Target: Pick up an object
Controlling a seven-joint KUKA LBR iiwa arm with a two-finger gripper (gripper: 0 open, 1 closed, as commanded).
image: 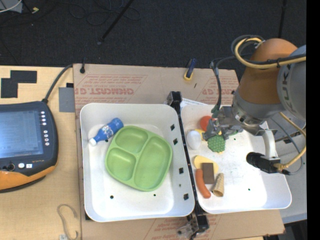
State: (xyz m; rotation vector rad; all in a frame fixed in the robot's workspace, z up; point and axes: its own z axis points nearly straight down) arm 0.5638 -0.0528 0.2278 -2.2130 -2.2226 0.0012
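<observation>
Two shallow white bins sit side by side on the bench: the left bin (95,184) and the right bin (265,194). Filling much of the left bin lies a green divided plate (139,157), with a small blue-and-white bottle (106,130) at its far-left corner, just beside the plate's rim. From the right, the grey arm (265,84) reaches over the right bin, its gripper (216,133) low at the bin's far-left part, jaws clenched on a green bumpy ball (216,144). Just beside it lie a red object (205,122) and a white egg (193,138). Nearer, a yellow piece (201,160), brown block (207,173), red sausage (201,185) and small cone (219,184) cluster together.
</observation>
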